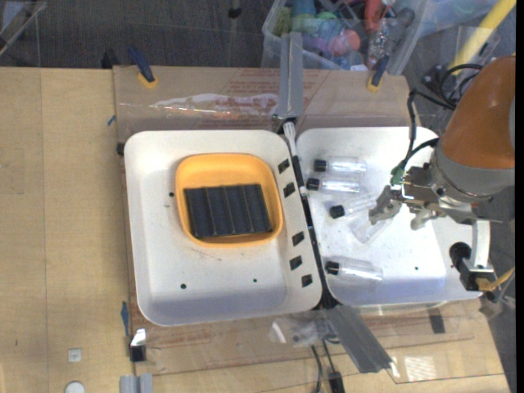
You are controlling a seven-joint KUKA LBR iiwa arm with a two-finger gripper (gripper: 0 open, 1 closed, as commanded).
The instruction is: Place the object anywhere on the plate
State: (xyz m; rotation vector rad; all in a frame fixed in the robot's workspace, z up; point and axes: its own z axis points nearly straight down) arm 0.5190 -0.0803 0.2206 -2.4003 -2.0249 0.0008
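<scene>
The arm [483, 129] reached in at the right of the frame, its jaws [405, 211] spread apart above the right bin [426, 277] and grasping nothing. Four clear vials with black caps lay on that bin's floor: one [340, 166] near the top, another [332, 185] just below it, a third [356, 210] at the middle, close beside the left finger, and a fourth [352, 269] lower down. The orange plate [225, 170] sat in the left bin [164, 285], carrying a dark ribbed insert [227, 210]. Both bins rested on the bench [49, 219].
</scene>
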